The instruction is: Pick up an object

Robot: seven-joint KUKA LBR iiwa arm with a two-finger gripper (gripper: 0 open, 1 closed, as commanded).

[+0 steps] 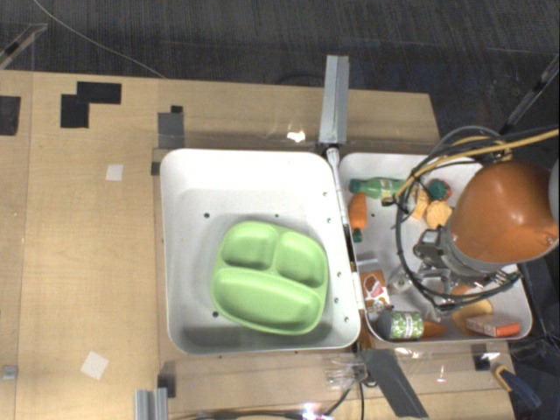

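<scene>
Orange-banded arm wrist (507, 213): nearest the lens, hanging over the right bin (525, 309) and hiding the pincer; whether it is spread or pinching cannot be told.
Left bin (184, 234): green divided tray (269, 276) at centre.
Right bin, candidate objects: orange carrot-like piece (358, 213) at 10 o'clock of the wrist; green bottle (378, 186) at 11; green can (405, 325) at 7; orange packet (494, 326) at 5.
Risk, judged: items crowd together, so a descent could nudge neighbours or snag the looping cables (411, 234).
</scene>
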